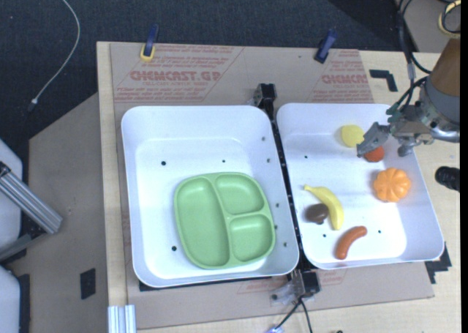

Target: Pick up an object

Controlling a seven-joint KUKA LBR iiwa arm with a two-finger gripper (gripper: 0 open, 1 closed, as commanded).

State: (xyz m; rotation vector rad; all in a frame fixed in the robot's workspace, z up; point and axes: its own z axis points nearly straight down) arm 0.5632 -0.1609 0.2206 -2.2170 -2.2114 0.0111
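Gripper hovers over right bin; board reads "CHEMCAST GP".

Dark blue-grey carpet covers the floor far left of and behind the end effector. A white cable snakes across it. Brown printed cardboard tops the bench, held by blue clamps.

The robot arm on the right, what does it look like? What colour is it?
The arm is a thick round tube with an orange-tan band, then a grey ring lower down. At its end sits the gripper, made of grey metal with two thin jaws. Black cables loop beside the arm.
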